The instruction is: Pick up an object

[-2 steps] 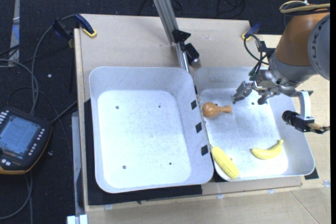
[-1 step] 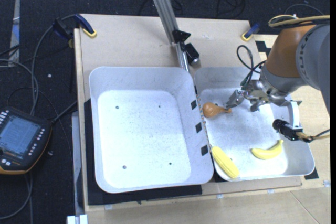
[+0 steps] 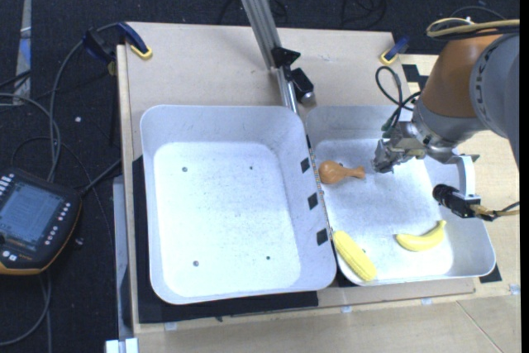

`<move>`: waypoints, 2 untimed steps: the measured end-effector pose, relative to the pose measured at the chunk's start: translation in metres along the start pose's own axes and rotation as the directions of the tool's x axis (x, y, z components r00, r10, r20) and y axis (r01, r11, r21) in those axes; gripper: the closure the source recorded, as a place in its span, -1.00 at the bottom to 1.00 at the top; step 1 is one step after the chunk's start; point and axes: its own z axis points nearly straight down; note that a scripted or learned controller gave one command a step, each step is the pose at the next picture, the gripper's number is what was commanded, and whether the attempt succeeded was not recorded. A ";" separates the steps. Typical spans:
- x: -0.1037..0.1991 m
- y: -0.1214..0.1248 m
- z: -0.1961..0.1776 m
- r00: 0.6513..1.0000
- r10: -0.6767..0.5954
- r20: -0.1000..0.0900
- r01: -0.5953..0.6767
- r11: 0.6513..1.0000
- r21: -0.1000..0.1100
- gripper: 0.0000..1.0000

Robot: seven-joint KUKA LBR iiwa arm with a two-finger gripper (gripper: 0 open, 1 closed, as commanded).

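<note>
In the right bin point(image 3: 463, 260) lie three items. A brown drumstick-shaped toy point(image 3: 338, 173) rests near the bin's left wall. A yellow corn cob point(image 3: 354, 255) sits at the front left corner, and a yellow banana point(image 3: 421, 237) lies toward the front right. My gripper point(image 3: 384, 162) hangs low over the back of this bin, just right of the drumstick's thin end and close to it. Nothing is visibly held between its fingers.
The left bin point(image 3: 165, 136) stands beside the right one, their walls meeting in the middle. A slanted metal pole point(image 3: 260, 4) rises from the back of the bench. Clamps mark the bench's back corners. A teach pendant point(image 3: 29, 219) lies on the floor at left.
</note>
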 end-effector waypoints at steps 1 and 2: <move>-0.003 0.000 -0.063 1.000 0.000 0.001 0.000 1.000 -0.003 1.00; -0.003 0.002 -0.126 1.000 0.000 0.001 0.000 1.000 -0.003 1.00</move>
